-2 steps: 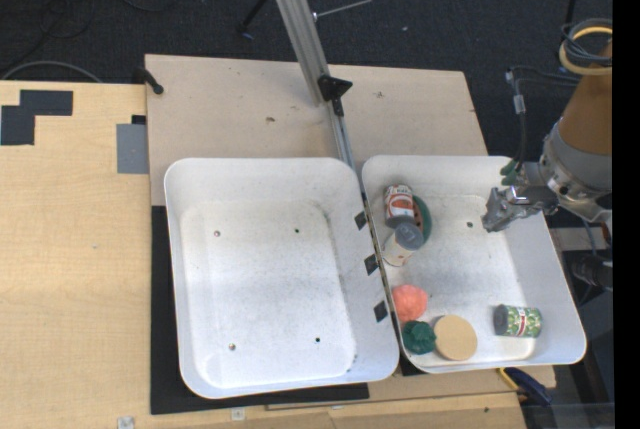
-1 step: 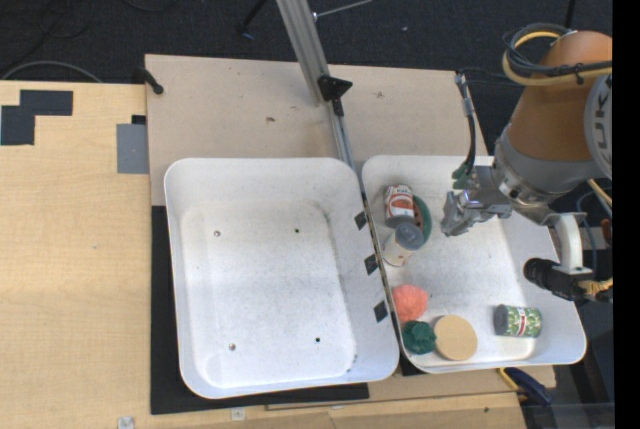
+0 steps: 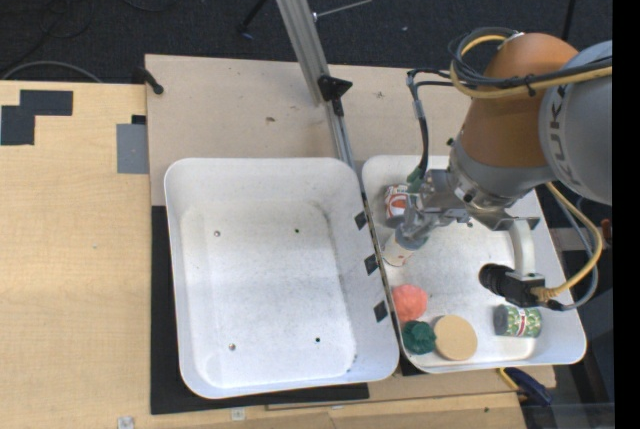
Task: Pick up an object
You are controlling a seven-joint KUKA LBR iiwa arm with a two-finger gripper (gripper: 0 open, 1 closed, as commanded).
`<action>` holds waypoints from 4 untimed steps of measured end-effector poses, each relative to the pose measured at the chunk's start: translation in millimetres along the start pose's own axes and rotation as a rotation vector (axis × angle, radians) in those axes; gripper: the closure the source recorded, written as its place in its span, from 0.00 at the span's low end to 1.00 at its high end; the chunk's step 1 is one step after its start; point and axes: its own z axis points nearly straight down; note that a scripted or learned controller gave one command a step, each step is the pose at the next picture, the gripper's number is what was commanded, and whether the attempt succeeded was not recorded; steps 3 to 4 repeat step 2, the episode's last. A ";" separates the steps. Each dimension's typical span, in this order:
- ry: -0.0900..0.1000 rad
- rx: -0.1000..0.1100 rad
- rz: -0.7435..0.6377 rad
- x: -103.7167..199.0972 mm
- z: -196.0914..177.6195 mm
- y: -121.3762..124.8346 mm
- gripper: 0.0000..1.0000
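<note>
The tan disc (image 3: 456, 337) lies at the right bin's (image 3: 560, 349) near edge, touching a green ball (image 3: 419, 337), with a pink ball (image 3: 409, 301) just behind them and a small green can (image 3: 517, 321) on its side to the right, its long axis running left to right. All sit nearer the camera than the gripper (image 3: 404, 242), apart from it. The arm (image 3: 520, 127) reaches in from the right, wrist bent down over the bin's left-hand part near the divider. Whether the jaws are apart or together cannot be told. The left bin (image 3: 200, 187) lies beside.
</note>
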 end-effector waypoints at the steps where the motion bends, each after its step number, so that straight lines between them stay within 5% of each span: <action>1: -0.003 -0.002 0.002 45.0 -5.2 4.0 1.00; 2: -0.002 0.000 0.001 101.6 -0.1 -3.0 1.00; 4: -0.002 0.000 0.001 101.6 -0.1 -3.0 1.00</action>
